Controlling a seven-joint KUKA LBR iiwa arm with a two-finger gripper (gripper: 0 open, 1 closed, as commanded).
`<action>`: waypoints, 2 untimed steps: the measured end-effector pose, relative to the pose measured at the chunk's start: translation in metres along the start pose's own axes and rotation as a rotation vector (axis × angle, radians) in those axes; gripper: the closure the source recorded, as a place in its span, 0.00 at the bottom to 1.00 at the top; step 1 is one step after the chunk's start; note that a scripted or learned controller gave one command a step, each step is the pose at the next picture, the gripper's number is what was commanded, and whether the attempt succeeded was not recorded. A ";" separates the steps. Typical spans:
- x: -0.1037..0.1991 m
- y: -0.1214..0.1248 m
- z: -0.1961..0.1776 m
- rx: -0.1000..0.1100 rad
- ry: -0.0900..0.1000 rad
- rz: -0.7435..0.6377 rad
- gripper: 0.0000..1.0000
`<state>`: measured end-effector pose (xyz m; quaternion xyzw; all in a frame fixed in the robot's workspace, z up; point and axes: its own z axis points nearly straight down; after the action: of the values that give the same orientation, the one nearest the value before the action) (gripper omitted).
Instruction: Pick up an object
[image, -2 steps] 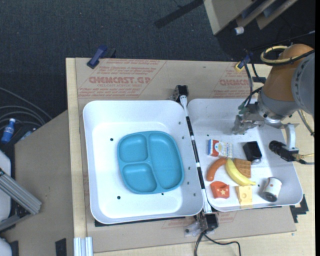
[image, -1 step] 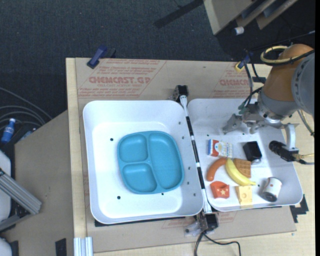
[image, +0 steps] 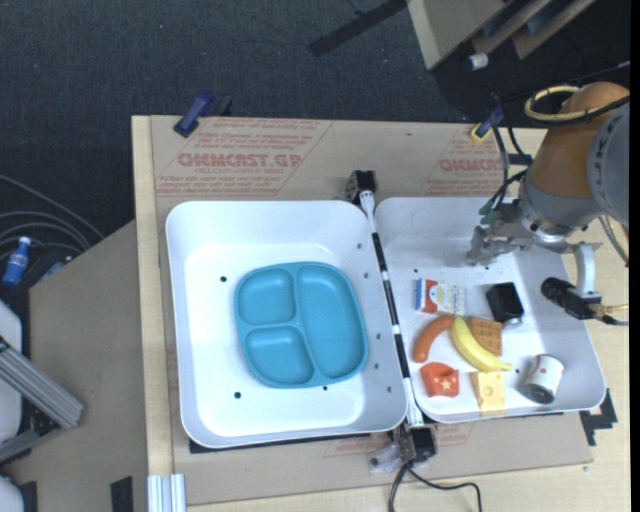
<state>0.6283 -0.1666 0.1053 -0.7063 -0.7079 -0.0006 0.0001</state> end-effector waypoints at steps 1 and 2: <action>0.000 0.001 -0.010 -0.002 0.000 -0.001 1.00; 0.000 0.001 -0.021 -0.004 -0.001 -0.001 1.00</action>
<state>0.6295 -0.1663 0.1258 -0.7059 -0.7083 -0.0018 -0.0015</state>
